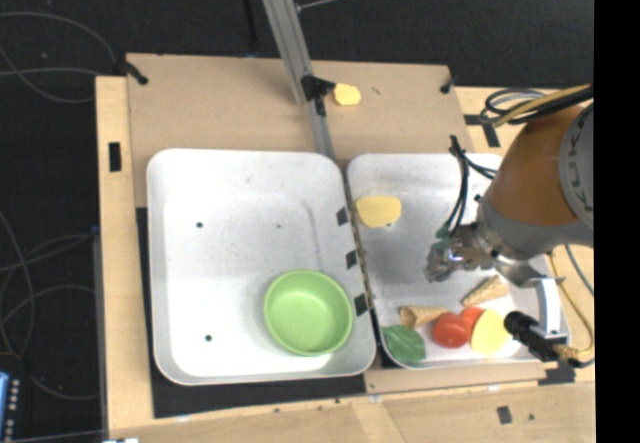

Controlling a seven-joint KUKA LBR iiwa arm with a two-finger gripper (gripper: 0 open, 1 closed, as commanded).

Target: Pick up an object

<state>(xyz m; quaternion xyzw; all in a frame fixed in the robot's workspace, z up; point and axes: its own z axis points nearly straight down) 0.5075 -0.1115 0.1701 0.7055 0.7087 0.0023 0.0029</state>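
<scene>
My gripper (440,264) hangs low over the middle of the right bin (420,181), at the end of the grey and orange arm coming in from the right. Just below it, along the bin's front edge, lie a tan wedge (483,290), a small tan piece (418,315), a green leaf-like piece (404,342), a red object (451,329) and a yellow object (489,333). A pale yellow object (379,210) rests by the bin's left wall, up and left of the gripper. Nothing shows between the fingers.
The left bin (220,221) holds a green bowl (308,311) near its front right corner. A small yellow piece (347,95) lies on the brown board behind the bins, beside a slanted metal pole (285,21). Cables trail at the right.
</scene>
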